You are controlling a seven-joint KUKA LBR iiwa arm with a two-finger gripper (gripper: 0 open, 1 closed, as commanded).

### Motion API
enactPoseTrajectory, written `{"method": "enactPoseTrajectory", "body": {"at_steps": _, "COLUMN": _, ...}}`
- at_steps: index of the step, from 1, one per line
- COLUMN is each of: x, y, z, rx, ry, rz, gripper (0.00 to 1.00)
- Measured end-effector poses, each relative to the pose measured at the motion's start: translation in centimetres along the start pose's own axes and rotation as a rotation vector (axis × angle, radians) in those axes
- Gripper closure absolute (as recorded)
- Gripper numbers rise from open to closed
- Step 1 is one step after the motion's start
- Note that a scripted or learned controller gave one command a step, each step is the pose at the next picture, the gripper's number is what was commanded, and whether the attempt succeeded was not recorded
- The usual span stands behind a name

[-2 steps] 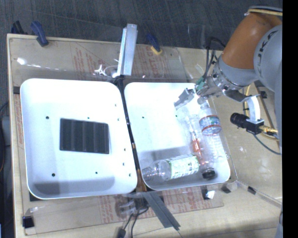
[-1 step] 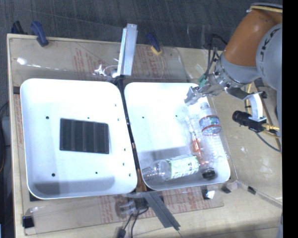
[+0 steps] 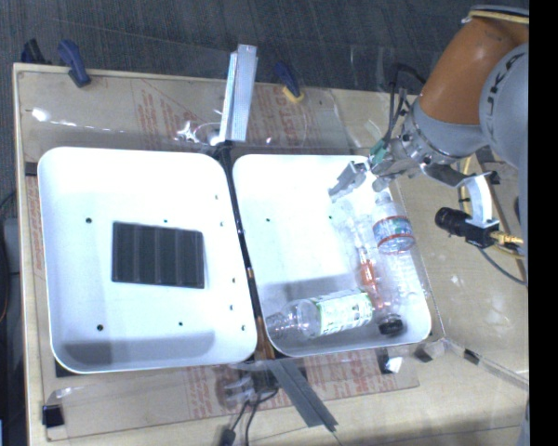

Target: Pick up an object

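Nearest the camera, a clear plastic bottle with a green-and-white label [image 3: 324, 313] lies on its side along the front wall of the right bin [image 3: 279, 249]. A small dark cap-like object [image 3: 391, 324] sits just beside it in the front right corner. Further back, a second clear bottle with a blue-and-white label [image 3: 393, 249] lies along the right wall, and a slim clear item with an orange-red band [image 3: 368, 275] lies against its left side, touching it. The left bin [image 3: 65, 193] holds a flat dark ribbed rectangular panel [image 3: 158, 255] near its middle.

The gripper [image 3: 353, 179] hangs at the far right corner of the right bin, over the neck end of the blue-labelled bottle. Whether it touches that bottle cannot be judged; clear plastic and glare blur this area.

Recommendation for the step in hand: the blue-labelled bottle is the closest candidate. The fingers should straddle its body across the narrow axis, away from the bin wall, and avoid catching the slim item alongside.

Claw state: cannot be determined from this view. Nothing is visibly held between the fingers.
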State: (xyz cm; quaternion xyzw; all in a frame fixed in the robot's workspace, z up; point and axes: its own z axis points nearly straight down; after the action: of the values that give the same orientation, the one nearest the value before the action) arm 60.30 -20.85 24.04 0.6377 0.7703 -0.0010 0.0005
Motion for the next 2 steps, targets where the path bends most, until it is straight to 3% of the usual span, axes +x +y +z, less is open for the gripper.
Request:
{"method": "enactPoseTrajectory", "body": {"at_steps": 1, "x": 0.44, "y": -2.75, "z": 1.69, "rx": 0.003, "ry": 0.003, "rz": -0.022, "gripper": 0.00}}
{"method": "enactPoseTrajectory", "body": {"at_steps": 2, "x": 0.43, "y": -2.75, "z": 1.69, "rx": 0.003, "ry": 0.003, "rz": -0.022, "gripper": 0.00}}
